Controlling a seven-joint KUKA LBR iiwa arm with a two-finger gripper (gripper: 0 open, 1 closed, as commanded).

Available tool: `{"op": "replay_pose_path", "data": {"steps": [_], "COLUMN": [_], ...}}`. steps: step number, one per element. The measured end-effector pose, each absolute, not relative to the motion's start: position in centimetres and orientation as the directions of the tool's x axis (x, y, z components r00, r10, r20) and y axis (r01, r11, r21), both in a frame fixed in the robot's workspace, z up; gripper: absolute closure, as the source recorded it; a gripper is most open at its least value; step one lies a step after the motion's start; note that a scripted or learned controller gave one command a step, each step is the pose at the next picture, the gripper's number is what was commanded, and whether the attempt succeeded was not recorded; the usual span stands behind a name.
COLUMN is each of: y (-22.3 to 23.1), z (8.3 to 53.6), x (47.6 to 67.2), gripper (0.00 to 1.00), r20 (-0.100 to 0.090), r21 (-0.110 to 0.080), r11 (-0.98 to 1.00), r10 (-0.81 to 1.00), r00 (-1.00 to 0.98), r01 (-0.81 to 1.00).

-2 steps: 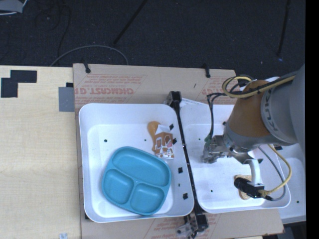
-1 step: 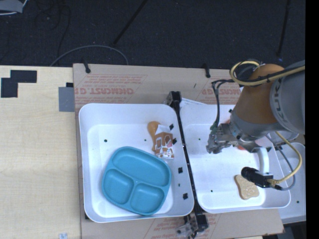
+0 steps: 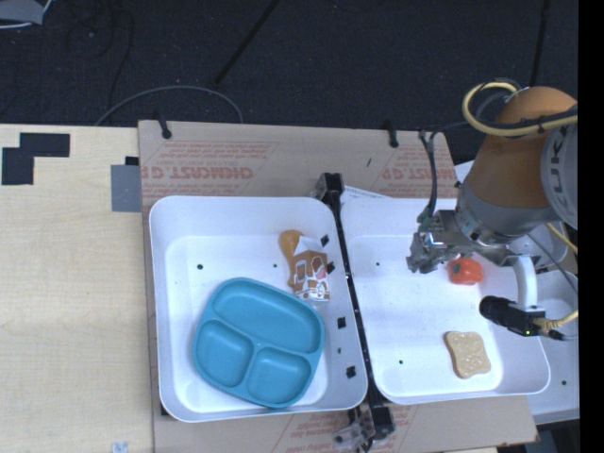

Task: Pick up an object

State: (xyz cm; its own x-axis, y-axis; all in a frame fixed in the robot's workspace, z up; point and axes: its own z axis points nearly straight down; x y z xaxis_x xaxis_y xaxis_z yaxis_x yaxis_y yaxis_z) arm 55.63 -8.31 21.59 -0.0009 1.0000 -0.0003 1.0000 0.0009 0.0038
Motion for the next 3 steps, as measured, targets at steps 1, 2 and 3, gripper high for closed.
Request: {"op": "replay_pose_path", "data": {"steps": [1, 2, 3], "y": [-8.4, -3.2, 1.6], "z": [26.8, 26.5, 25.8], "x": [55.7, 55.1, 56.3], "gripper": [1.0, 1.0, 1.0], "r20": [-0.001, 0.002, 0.001], "r21": [0.003, -0.004, -0.003], "r11": [0.001, 0.004, 0.003], "r10": [1.0, 1.0, 1.0], "r00": [-0.001, -0.004, -0.003], "r01": [1.0, 1.0, 1.0]}}
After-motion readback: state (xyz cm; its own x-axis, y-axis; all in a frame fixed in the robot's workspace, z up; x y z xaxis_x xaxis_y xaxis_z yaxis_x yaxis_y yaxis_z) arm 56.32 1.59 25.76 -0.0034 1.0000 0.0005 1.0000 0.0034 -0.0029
